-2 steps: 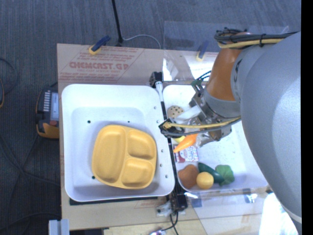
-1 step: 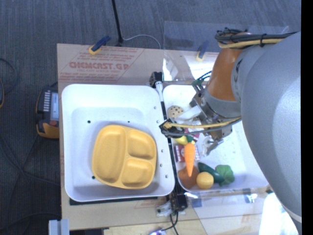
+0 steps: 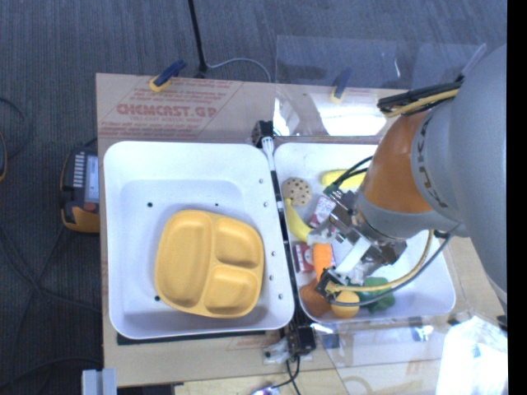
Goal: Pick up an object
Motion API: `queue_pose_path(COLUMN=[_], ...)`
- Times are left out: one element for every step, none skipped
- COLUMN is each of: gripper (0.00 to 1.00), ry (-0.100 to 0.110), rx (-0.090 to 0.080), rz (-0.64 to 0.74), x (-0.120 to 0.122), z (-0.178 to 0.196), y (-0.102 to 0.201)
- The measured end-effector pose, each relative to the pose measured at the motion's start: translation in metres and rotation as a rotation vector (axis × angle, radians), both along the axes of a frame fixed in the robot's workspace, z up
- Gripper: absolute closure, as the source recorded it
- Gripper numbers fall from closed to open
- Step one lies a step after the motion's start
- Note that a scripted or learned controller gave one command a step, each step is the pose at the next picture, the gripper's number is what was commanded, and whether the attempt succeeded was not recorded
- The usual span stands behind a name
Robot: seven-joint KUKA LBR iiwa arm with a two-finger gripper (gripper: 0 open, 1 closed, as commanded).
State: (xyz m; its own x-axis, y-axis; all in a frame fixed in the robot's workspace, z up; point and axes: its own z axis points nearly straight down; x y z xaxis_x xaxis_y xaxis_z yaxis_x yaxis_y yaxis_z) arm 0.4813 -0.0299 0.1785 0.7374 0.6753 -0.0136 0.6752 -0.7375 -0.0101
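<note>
Brown counter, printed "CHEMCAST GP". 2 white bins: left holds yellow tray with 3 compartments. Arm over right bin. Jaws' opening cannot be told, low over toy pile: banana, orange pieces.

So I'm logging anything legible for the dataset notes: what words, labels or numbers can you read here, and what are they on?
"CHEMCAST GP" in red letters, on the brown board under the bins.
The small packet in the right bin bears print too blurred to read.
Nothing else is legible.
</note>
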Motion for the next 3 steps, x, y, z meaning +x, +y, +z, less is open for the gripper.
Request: queue_pose_path(gripper=[0.0, 0.0, 0.0], ry=[-0.01, 0.002, -0.006], rx=[0.001, 0.01, 0.002], rz=[0.37, 0.35, 0.163], x=[0.031, 0.0, 0.088], z=[0.081, 0.004, 0.001], y=[-0.083, -0.017, -0.016])
